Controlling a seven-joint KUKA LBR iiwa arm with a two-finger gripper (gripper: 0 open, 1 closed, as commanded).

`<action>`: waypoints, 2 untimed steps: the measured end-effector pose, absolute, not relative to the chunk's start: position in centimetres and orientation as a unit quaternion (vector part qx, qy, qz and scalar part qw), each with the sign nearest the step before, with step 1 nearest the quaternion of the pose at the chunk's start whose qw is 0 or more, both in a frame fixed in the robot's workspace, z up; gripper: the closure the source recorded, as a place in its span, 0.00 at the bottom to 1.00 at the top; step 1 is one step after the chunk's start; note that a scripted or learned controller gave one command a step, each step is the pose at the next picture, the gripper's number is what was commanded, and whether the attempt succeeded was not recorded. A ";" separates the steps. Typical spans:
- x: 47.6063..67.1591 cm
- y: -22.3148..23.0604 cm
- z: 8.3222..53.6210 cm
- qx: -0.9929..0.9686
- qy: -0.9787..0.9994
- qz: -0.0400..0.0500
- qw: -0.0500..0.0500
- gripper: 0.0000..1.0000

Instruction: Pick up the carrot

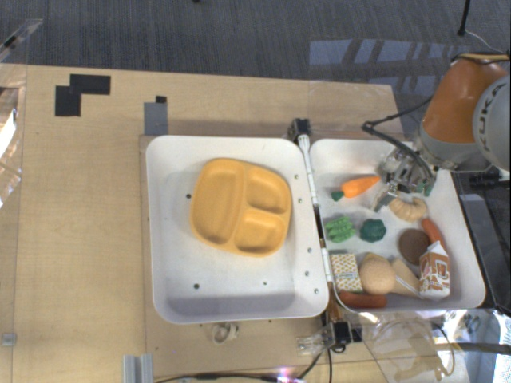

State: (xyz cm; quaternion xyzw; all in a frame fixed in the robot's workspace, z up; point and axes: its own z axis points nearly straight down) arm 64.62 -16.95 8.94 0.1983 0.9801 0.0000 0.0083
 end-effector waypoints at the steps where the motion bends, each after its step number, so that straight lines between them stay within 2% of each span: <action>1: 65.7 -12.3 8.8 0.131 0.991 -0.001 0.000 0.00; 2: 64.4 -9.8 8.8 0.325 0.946 0.002 0.005 0.00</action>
